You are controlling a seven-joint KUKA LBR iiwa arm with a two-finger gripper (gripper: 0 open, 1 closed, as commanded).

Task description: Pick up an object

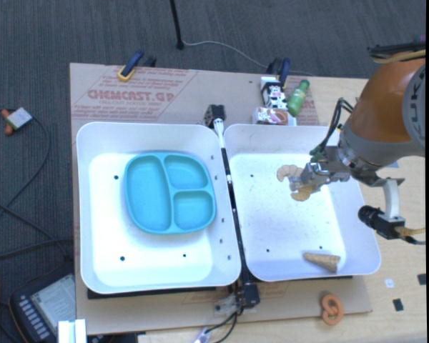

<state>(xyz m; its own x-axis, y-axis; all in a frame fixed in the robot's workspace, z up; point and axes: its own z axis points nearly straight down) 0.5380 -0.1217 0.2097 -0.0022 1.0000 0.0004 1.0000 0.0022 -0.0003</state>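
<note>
Now the gripper (305, 182) sits low in the right bin (272, 259), pinching a tan shrimp-like object (292, 173) — well above the cone (322, 261) by the near wall.

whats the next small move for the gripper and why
Probably a short straight lift. The two-finger gripper sits low in the right white bin, right at a small tan lumpy object; whether it has the object is unclear, and lifting would show it.

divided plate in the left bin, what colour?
Light blue, a plain three-compartment plate, lying in the white left bin. It shows clearly in the camera view.
</note>
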